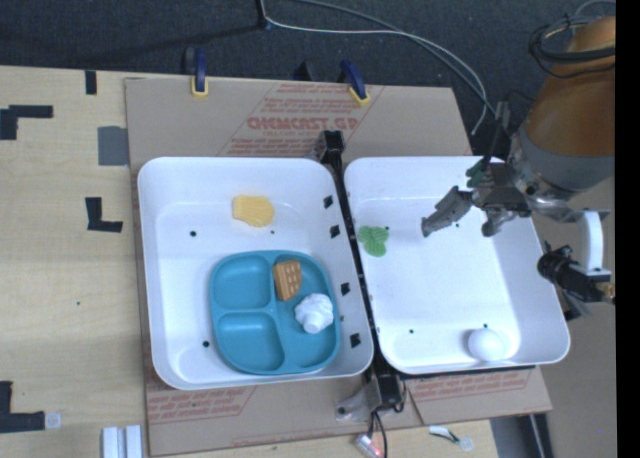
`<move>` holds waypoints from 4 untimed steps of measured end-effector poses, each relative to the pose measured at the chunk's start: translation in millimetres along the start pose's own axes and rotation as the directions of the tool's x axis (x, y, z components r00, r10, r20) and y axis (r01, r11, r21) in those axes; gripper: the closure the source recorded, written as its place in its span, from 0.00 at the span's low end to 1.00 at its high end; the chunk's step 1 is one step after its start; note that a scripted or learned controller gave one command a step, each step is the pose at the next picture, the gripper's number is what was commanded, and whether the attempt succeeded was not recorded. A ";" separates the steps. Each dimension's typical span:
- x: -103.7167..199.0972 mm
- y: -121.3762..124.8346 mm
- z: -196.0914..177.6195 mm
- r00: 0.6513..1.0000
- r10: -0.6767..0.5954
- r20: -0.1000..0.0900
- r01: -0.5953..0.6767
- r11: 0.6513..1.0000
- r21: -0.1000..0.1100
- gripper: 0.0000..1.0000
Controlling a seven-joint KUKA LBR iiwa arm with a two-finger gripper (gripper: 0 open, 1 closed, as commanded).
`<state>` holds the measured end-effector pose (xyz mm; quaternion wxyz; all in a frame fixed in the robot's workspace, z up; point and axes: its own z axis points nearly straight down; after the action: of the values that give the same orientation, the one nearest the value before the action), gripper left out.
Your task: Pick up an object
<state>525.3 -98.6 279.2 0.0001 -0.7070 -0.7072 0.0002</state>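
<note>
Two shallow white bins are set side by side on a sheet of printed cardboard (300,121), which is clipped to the bench by a pair of blue and yellow clamps at its far edge. The left bin (165,246) is occupied by a blue divided tray (240,331) with three compartments. One small brown waffle-like piece (287,279) is seen lying across the ridge between the tray's upper compartments, and a crumpled white object (314,313) is resting at the tray's right side, just below the brown piece. A yellow lump (253,210) is lying on the bin floor, apart from the tray and beyond its far edge.

The right bin (430,276) is holding a small green object (374,239), placed close to the wall shared with the left bin, and a white ball (487,343) lying near the bin's front right corner. The two are well apart from each other.

The gripper (462,214) is positioned over the right bin's far right part, with the arm reaching in from the right. Its jaws are seen spread apart: one dark finger (442,217) is angled toward the green object, the other is nearer the bin's right wall. Nothing is held between them, and no object is touched. The green object is lying to the left of the nearer fingertip, with bare bin floor between them.
</note>
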 end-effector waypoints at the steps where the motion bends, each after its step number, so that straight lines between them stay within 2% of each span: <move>1: 52.0 47.8 -21.2 1.000 -0.005 -0.001 0.005 1.000 -0.002 0.00; 2: 127.1 62.2 -54.5 1.000 -0.007 -0.002 0.007 1.000 -0.003 0.00; 3: 138.8 76.4 -102.1 1.000 -0.001 -0.001 0.001 1.000 -0.004 0.00; 4: 164.2 108.7 -113.0 1.000 -0.001 0.000 0.001 1.000 0.000 0.00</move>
<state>634.0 65.6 392.1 0.0000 -0.7065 -0.7077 0.0000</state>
